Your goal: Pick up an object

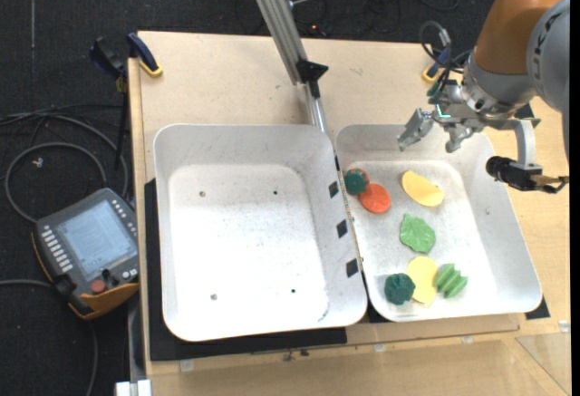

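camera view: open, empty tool [433, 133] hovers upper right, over bin rim [390, 128]; descending here could strike it.

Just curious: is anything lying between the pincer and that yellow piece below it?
No. In the camera view, bare white bin floor separates the pincer from the yellow piece.

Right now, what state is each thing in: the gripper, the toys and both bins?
Gripper: open, holding nothing, above the right bin's far edge.
Right bin: holds all the toys.
Left bin: no toys in it.
Orange toy: lying flat, touching the dark green toy.
Yellow toy: lying loose, alone.
Light green leaf: lying flat, alone.
Near-edge cluster: three toys touching, untouched by the gripper.
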`<state>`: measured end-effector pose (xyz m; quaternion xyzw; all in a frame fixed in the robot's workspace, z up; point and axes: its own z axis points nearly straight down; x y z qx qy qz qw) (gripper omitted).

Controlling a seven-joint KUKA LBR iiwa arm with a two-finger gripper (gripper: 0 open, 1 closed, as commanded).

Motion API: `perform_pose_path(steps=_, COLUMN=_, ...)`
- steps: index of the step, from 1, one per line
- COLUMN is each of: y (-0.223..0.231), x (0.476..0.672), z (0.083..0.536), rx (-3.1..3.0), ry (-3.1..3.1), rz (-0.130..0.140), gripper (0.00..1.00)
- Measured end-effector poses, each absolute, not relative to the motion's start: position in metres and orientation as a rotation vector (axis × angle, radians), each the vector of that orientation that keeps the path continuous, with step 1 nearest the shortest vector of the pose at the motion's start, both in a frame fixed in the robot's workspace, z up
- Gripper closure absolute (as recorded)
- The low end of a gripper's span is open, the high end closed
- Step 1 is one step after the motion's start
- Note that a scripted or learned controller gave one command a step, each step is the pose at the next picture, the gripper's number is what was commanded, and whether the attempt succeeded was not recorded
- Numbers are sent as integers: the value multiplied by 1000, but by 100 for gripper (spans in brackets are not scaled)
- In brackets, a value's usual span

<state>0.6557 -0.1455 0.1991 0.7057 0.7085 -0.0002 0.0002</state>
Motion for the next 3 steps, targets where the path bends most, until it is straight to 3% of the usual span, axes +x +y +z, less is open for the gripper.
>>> perform_pose_path(steps=1, y=-145, x=656, z=199, rx=2217, ry=2226, rz=-1, gripper=0)
perform_pose_path(steps=3, y=-140, x=649, z=100, rx=2223, ry=2225, rz=-5, gripper=0)
